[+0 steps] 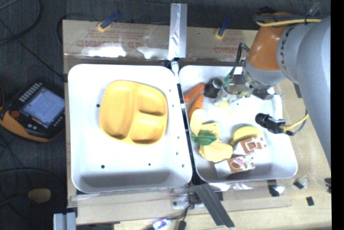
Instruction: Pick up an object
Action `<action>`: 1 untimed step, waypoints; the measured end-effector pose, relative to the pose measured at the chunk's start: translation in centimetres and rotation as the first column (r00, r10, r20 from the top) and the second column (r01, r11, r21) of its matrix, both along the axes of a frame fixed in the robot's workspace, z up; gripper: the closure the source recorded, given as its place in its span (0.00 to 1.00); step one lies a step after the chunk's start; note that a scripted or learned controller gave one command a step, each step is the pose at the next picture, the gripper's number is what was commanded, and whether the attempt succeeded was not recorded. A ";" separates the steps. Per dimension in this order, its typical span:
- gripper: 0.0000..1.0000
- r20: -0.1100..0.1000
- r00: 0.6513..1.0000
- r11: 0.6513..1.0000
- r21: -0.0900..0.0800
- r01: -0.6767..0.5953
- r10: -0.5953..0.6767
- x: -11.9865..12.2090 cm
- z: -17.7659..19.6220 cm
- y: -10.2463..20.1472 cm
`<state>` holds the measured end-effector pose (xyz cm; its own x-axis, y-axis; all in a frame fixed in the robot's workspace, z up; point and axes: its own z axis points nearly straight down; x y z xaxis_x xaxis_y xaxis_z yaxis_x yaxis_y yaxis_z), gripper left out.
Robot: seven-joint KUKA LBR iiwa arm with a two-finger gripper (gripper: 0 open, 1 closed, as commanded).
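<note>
The right bin (282, 162) holds several toy foods: an orange carrot (193, 94) by its left wall, a pale yellow piece with a green leaf (205, 132), a yellow banana (245, 132) and two small printed boxes (243, 162). My gripper (230, 87) reaches down into the upper middle of this bin, just right of the carrot's top end and above the pale piece. Its fingertips sit low among dark wrist parts.
The left bin (86, 170) holds a large yellow divided plate (133, 110). The grey arm with its orange band (269, 51) covers the right bin's upper right corner. A black cable connector (269, 121) hangs over the bin's right side. A handheld controller (37, 110) lies off the bench at left.
</note>
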<state>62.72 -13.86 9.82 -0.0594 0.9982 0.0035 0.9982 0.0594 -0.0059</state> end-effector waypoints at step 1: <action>1.00 0.001 0.999 0.999 -0.005 0.048 -0.048 4.1 8.2 7.6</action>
